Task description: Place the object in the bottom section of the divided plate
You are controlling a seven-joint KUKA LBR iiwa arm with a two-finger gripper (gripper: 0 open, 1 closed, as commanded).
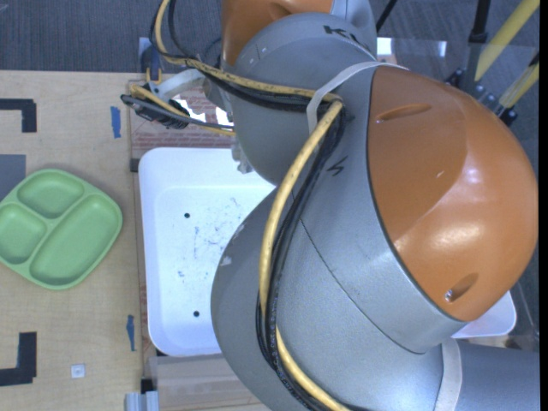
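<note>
**Sam:** Gripper open or shut, can you say?

**Mia:** No, I cannot tell. The big grey arm (342,298) is right in front of the camera.

**Sam:** What is over on the left?

**Mia:** A green divided plate (58,228). It lies flat on the wooden bench (77,127), close to the bench's left edge. It has two small parts and one long part (all three look bare).

**Sam:** And the object?

**Mia:** I cannot tell where it is.

**Sam:** What comes next?

**Mia:** A bit of blue tape (116,120) near the bench's top edge, then a white bin (184,229). Its floor has little dark dots and scribbly marks.

**Sam:** And on the right?

**Mia:** The arm covers the bin's right side. It has a shiny orange band (437,187), and a yellow cable (282,204) runs along it.
</note>
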